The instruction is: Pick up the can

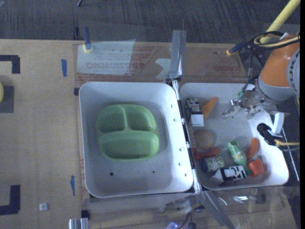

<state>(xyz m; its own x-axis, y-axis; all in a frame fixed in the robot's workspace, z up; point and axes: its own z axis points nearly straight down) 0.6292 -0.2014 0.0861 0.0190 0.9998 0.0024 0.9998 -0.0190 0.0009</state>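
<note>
Can (215, 163) lies crowded among toys near in the right bin (281, 175); my pincer (243, 106), seemingly spread, may snag neighbours.

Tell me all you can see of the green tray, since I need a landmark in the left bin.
The green tray looks like moulded plastic, a rounded rectangle with three compartments: two small ones at the far side, one wide one nearer the camera. It lies flat, right way up, near the middle of the left bin, on the bin's floor. Nothing lies in it.
</note>
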